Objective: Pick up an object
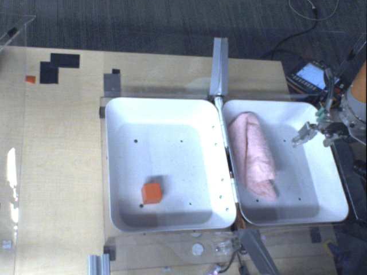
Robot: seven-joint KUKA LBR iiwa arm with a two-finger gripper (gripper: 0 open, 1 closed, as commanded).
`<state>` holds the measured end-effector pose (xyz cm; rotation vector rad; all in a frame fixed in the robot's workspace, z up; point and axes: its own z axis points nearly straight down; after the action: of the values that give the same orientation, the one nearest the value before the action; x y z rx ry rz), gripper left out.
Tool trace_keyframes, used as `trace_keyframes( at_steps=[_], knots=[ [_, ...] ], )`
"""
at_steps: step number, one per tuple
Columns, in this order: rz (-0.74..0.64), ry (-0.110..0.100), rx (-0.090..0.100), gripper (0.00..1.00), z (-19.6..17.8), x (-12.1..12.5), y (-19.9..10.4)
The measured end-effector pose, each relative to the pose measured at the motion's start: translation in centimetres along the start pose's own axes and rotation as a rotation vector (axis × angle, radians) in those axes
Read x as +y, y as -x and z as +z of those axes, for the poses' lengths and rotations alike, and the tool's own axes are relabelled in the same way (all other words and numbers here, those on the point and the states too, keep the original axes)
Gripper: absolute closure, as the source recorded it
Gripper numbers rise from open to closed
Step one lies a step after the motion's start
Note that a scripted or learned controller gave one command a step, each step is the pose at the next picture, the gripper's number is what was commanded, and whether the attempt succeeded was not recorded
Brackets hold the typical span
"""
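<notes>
- The bench (57, 171) was pale wood, and two shallow white bins sat on it side by side, their inner rims touching at the middle.
- The left bin (120, 171) held a small orange block (152, 193), lying near the bin's 7 o'clock corner, well apart from every wall but closest to the lower one.
- The right bin (321, 199) held a rolled pink cloth (253, 154), laid lengthwise from 12 o'clock to 6 o'clock along the bin's 9 o'clock wall, just beside the shared rim.
- The cloth's lower end was folded over and rested toward the bin's 7 o'clock corner.
- The gripper (314, 132) hung over the right bin's 2 o'clock region, reaching in from the 3 o'clock side of the view.
- It stood well apart from the cloth and farther still from the orange block in the other bin.
- Nothing lay between its tips, so it grasped no object; whether it was released or clenched I could not tell, since the parts were small and blurred.
- The arm's wrist (358, 93) showed at the 3 o'clock edge, with an orange patch above the gripper.
- A grey metal post (219, 67) rose at 12 o'clock from the seam between the bins.
- Black squares (56, 66) and a tiny orange mark (30, 79) lay on the bench at 10 o'clock.
- A small lit screen (312, 76) sat beyond the right bin at 1 o'clock, on dark carpet.
</notes>
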<state>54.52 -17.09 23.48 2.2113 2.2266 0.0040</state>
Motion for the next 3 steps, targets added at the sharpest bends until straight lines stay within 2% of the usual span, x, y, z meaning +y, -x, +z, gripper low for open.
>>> trace_keyframes(
  at_steps=[1,2,3],
  knots=[
    [-0.058,-0.001,0.001,0.0,9.5,3.2,-5.4],
    [-0.213,0.012,-0.002,0.0,14.3,2.8,-5.7],
    [-0.532,0.004,-0.001,0.0,13.1,0.0,-7.1]
  ],
)
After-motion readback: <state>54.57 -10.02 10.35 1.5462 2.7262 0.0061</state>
